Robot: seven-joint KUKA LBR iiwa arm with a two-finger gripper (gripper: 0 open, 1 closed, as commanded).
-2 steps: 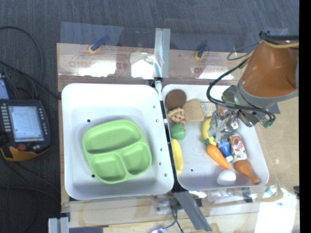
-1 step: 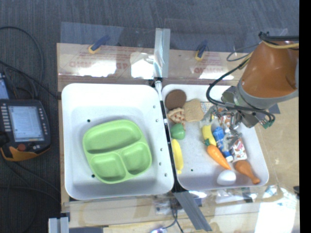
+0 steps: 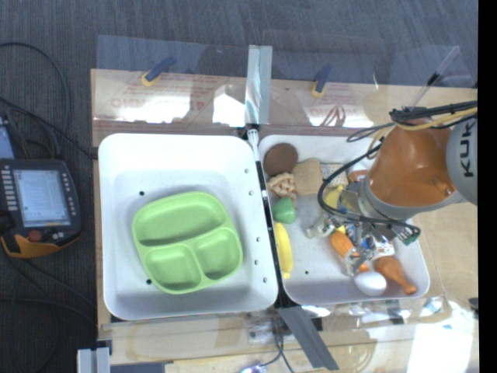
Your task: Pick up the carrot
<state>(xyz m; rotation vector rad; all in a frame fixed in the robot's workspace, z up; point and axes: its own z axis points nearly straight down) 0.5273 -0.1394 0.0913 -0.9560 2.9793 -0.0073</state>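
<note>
Bench: two shallow white bins sit side by side on a wooden top over dark carpet; a teach pendant (image 3: 39,200) lies off the left edge.
Left bin (image 3: 116,162): carries a green divided plate (image 3: 186,241) near its middle.
Right bin (image 3: 415,270): crowded with toy food; a brown round piece (image 3: 280,158) in the far left corner, a green piece (image 3: 284,210) and a banana (image 3: 283,249) along the left wall, a white egg (image 3: 371,282) and a drumstick (image 3: 394,271) by the near right corner.
Carrot (image 3: 342,245): a short orange piece, as I read it, lying toward the near edge of the right bin, right of centre.
Gripper (image 3: 359,239): hangs low over the right half of the right bin, beneath the orange band of the arm (image 3: 415,169).
Key relation: carrot sits just beside the gripper, on its left-bin side, apparently touching or nearly so; its long axis seems to run from the far left toward the near right corner.
Gripper state: cannot tell, since cables and wrist hardware clutter the spot.
Hard to make out: small bright bits under the wrist blend with the carrot's near end; whether anything is being held is not visible.
</note>
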